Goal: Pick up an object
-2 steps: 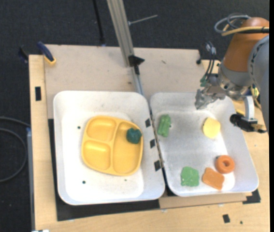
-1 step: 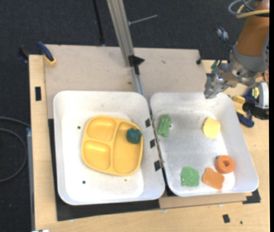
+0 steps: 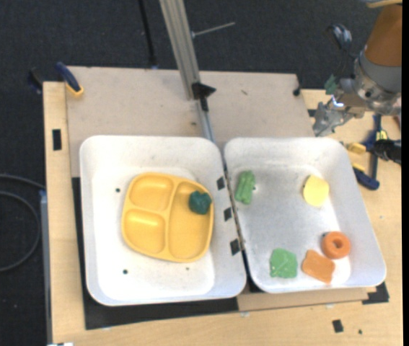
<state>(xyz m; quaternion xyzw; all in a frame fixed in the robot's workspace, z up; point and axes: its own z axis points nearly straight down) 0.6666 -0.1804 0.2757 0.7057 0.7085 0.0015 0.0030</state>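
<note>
At the right edge, the arm is cut off; gripper state can't be told. Toys are left in the right bin: orange ring, yellow ball. No writing is legible.

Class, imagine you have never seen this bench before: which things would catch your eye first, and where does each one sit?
The yellow divided plate in the left bin stands out first, with a dark green lump in its upper right compartment. Next come the bright pieces scattered in the right bin: a yellow disc, an orange ring and an orange block. The arm's end effector hangs beyond that bin's far right corner.
</note>
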